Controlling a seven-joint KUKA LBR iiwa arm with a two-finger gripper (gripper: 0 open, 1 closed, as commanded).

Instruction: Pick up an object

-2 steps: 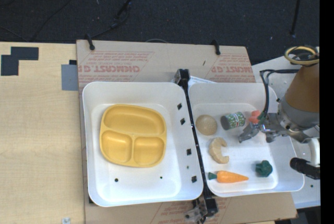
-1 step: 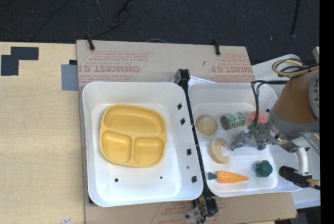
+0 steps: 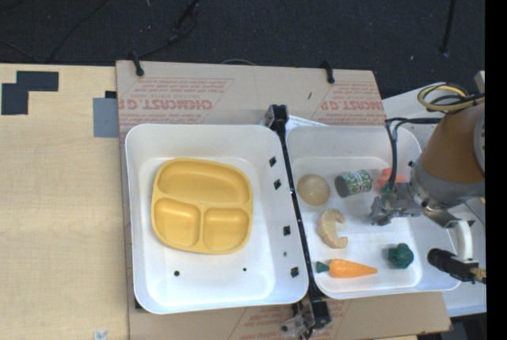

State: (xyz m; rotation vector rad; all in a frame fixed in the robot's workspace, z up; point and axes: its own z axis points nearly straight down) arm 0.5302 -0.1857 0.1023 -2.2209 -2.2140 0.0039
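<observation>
The right bin (image 3: 348,142) holds a round beige ball (image 3: 313,189), a small grey-green can (image 3: 353,182) on its side, a curved tan piece (image 3: 333,228), an orange carrot (image 3: 351,269) near the front wall and a dark green lump (image 3: 400,255). My gripper (image 3: 386,212) hangs low over the bin's right part, right of the can and above the green lump. A red-orange bit (image 3: 387,174) peeks out just behind the gripper. Nothing shows between its fingers.
The left bin (image 3: 150,267) bears a yellow divided plate (image 3: 203,205). A black divider (image 3: 287,204) runs between the bins. Cardboard (image 3: 238,97) lies under and behind both bins. The orange-banded arm (image 3: 453,148) and cables crowd the right side.
</observation>
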